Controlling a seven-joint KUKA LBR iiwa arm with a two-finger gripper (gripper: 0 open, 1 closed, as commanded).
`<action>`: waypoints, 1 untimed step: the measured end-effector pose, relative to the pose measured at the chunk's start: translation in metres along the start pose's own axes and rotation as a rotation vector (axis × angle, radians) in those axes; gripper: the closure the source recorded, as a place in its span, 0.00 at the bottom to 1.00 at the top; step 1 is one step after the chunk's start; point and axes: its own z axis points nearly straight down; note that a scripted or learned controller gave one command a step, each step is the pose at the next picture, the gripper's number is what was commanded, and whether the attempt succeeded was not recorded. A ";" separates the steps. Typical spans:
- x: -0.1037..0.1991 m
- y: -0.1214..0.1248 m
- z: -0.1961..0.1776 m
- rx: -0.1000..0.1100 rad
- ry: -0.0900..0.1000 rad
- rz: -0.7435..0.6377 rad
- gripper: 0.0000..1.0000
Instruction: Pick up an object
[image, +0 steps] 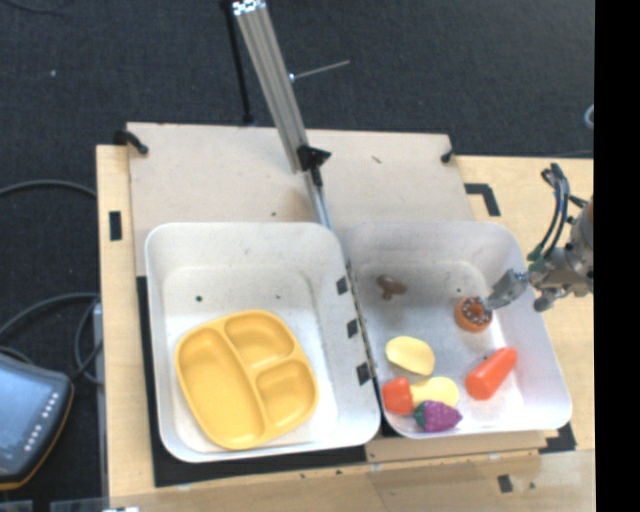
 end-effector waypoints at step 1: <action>0.000 0.000 0.000 0.000 0.000 0.000 0.00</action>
